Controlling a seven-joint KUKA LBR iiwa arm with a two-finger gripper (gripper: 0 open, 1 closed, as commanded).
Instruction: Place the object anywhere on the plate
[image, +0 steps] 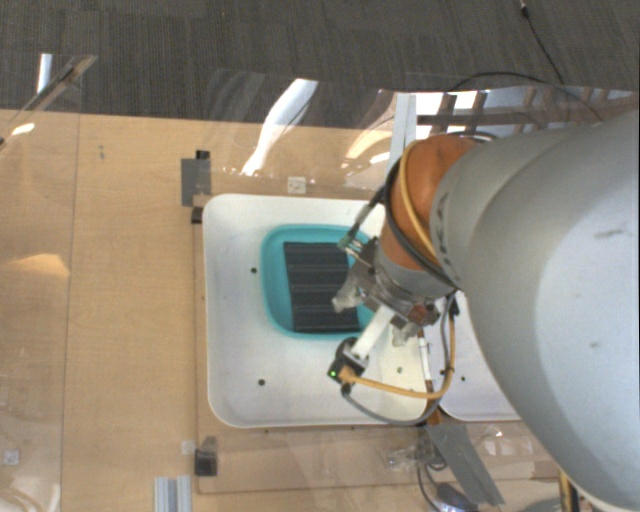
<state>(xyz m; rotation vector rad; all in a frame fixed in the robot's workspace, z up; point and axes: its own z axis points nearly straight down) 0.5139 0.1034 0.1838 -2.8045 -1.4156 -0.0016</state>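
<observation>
A teal plate (274, 290) with rounded corners lies in the upper middle of the left white bin (232, 340). A dark ribbed rectangular object (315, 285) rests flat on the plate and covers most of it. My gripper (364, 287) hangs under the orange-banded wrist (425, 190), over the plate's right edge and the right end of the dark object. The wrist hardware hides how the gripper meets the object.
The big grey arm covers the right of the view and most of the right bin (490, 400). A yellow cable (400, 392) loops below the wrist. Black clamps (201, 178) (205, 460) sit at the left bin's corners. Bare bin floor lies left of and below the plate.
</observation>
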